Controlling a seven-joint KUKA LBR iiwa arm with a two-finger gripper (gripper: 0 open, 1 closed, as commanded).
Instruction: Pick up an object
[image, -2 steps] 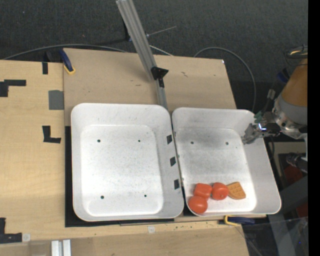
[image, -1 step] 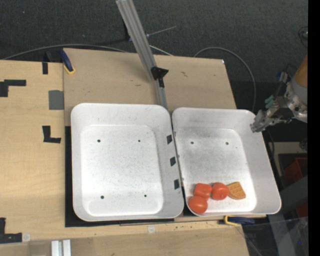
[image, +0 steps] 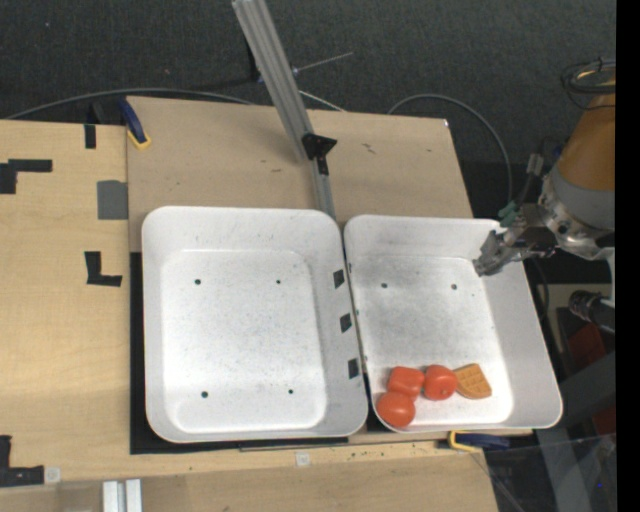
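Note:
Three red tomato-like objects (image: 412, 391) lie clustered at the near edge of the right bin (image: 430, 250), with an orange-brown waffle-like piece (image: 473, 381) touching them on the right. My gripper (image: 490, 258) hangs over the right bin's far right rim, well away from those objects. Nothing shows between its dark fingers, and their state is too small to read.
The left bin (image: 240, 320) sits beside the right one, with black clips between them. A grey metal pole (image: 285, 90) slants across the back of the bench. Cables run behind the bins. Black tape marks dot the wooden bench at left.

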